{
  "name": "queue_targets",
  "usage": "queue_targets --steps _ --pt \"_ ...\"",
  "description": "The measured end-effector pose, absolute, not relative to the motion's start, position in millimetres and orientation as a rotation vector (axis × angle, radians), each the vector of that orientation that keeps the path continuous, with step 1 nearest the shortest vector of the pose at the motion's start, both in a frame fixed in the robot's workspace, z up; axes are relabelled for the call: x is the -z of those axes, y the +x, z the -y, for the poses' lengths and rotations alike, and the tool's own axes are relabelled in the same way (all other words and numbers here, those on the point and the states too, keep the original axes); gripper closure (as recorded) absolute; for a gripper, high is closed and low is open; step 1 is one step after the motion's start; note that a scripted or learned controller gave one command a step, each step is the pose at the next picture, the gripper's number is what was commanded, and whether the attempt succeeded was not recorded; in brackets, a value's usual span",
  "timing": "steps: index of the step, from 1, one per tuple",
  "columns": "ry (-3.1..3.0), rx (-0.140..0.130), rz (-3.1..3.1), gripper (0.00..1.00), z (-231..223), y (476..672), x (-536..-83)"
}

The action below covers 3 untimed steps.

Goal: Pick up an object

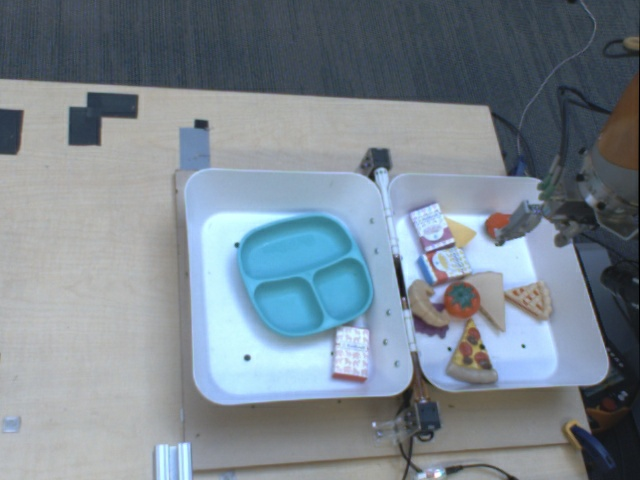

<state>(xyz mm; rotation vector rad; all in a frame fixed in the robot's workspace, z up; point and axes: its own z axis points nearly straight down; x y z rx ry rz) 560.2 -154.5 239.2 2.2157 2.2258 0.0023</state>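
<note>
Claw (540, 216) at right bin's (575, 368) far right rim, fingers spread, nothing between them; red ball (497, 225) just left of claw, likely target; approach looks unfinished.

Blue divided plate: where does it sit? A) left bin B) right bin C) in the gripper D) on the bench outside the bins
A. The blue divided plate lies flat in the left bin, with a small red-and-white carton beside its lower corner; the toy food is in the right bin.
</note>
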Motion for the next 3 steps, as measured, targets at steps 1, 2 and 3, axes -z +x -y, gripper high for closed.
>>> queue_targets --steps 1,2,3 --pt "2.21 -0.01 -2.221 0.0 125 564.2 -102" --pt "2.206 -0.016 -2.219 1.0 125 566.2 -113" --pt "2.21 -0.009 -2.214 1.0 172 536.3 -101"
